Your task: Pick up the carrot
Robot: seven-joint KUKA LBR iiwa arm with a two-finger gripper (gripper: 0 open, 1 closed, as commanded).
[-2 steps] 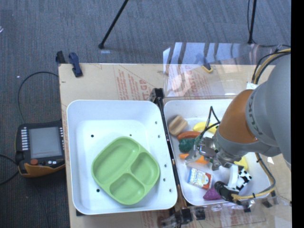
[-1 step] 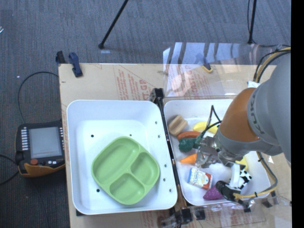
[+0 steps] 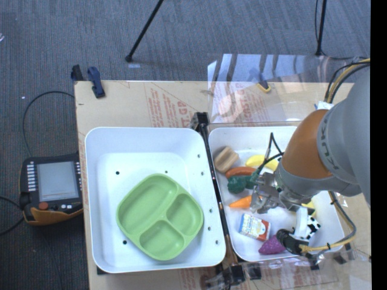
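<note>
Hovering over right bin (image 3: 338, 219), hand (image 3: 264, 199) sits just right of carrot (image 3: 240, 203); carrot lies immediately to hand's camera-left, nearly touching. Carrot's long axis runs roughly left-right in view, slightly tilted, pointed tip toward bin's left wall. Small, orange, tapered, smooth, toy-like; thick end tucked under hand. Cannot tell whether hand is open, closed or gripping anything. Red-and-green vegetable (image 3: 240, 176) close above carrot, small carton (image 3: 253, 226) just below: tight neighbours for any approach.
</note>
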